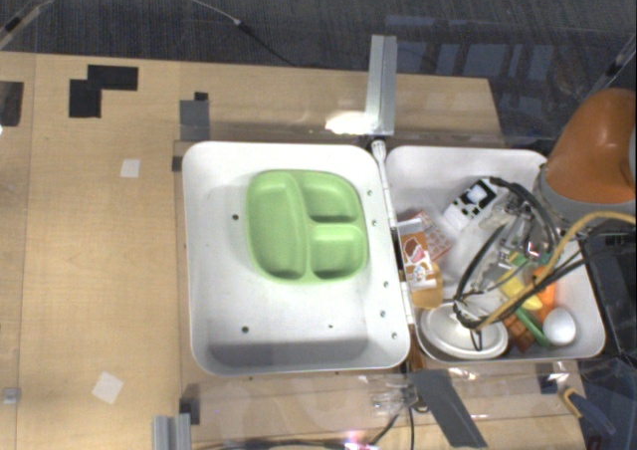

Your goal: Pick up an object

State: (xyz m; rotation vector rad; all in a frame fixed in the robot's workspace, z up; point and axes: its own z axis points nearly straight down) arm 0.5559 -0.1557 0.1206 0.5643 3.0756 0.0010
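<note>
From where I stand the claw (506,261) is low in the right bin (438,161), buried among its own looping cables. That tangle hides the business end, so I cannot tell whether it is released or clenched, nor whether anything sits in it. Just beside it, toward the bin's near right corner, lies a yellow piece (517,286). I take this for the likeliest thing to be picked, since the claw hangs right over that patch. An orange piece (537,297) and a white ball (559,325) crowd close to it, which could make a clean grab awkward. A white bowl (448,338) rests upright at the near edge of the same bin, close below the claw. A brown carton (423,264) leans along the wall shared with the other bin. A black-and-white pack (475,198) sits farther back. All the loose goods are heaped on this side, which is presumably why the arm (597,144) bends in steeply from the right. The left bin (229,338) holds a green divided tray (304,224), lying flat and well apart from the claw. Both bins sit side by side on the pale wooden bench (90,269).
</note>
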